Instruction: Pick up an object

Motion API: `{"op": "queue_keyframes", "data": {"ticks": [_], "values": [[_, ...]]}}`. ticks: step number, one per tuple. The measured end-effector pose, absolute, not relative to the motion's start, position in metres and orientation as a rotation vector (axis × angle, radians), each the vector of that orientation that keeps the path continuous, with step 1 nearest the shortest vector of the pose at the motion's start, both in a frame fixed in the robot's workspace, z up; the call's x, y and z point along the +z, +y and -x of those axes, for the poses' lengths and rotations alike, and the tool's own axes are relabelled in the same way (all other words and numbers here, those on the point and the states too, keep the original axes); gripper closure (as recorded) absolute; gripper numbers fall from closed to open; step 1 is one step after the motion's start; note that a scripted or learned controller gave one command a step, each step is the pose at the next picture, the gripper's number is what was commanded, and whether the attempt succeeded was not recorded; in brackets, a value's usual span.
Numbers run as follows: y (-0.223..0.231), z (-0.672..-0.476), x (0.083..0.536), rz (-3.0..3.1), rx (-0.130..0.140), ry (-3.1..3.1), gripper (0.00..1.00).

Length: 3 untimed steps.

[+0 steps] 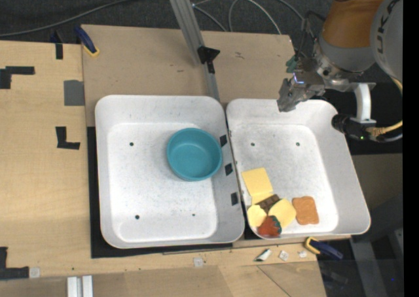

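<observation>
A teal bowl (193, 154) sits in the left bin (124, 125), right of its middle. In the right bin (327, 125) several small things cluster at the near edge: a yellow block (256, 182), a second yellow piece (283, 211), an orange-brown piece (305, 210), a dark brown piece (268, 201) and a red and green item (269, 226). My gripper (289, 101) hangs over the right bin's far rim, well away from the cluster, with nothing seen in it.
A grey metal pole (186, 14) slants down to the gap between the bins at the far side. Cables trail across the dark floor behind the bench. Blue-and-yellow clamps sit at the board's far left corner (87, 40) and near right edge (322, 248).
</observation>
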State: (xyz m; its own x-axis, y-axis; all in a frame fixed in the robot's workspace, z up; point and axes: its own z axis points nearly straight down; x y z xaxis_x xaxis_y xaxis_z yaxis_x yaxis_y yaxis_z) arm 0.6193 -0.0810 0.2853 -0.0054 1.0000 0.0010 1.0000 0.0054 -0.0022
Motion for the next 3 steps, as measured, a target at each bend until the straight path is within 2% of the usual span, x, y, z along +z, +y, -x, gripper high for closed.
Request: {"op": "queue_keyframes", "data": {"ticks": [1,2,3], "values": [[-0.032,-0.626,0.271,2.213,0.002,-2.226,1.00],[0.025,-0.623,0.251,2.211,0.003,-2.226,1.00],[0.080,-0.620,0.254,2.212,0.000,-2.228,1.00]]}}
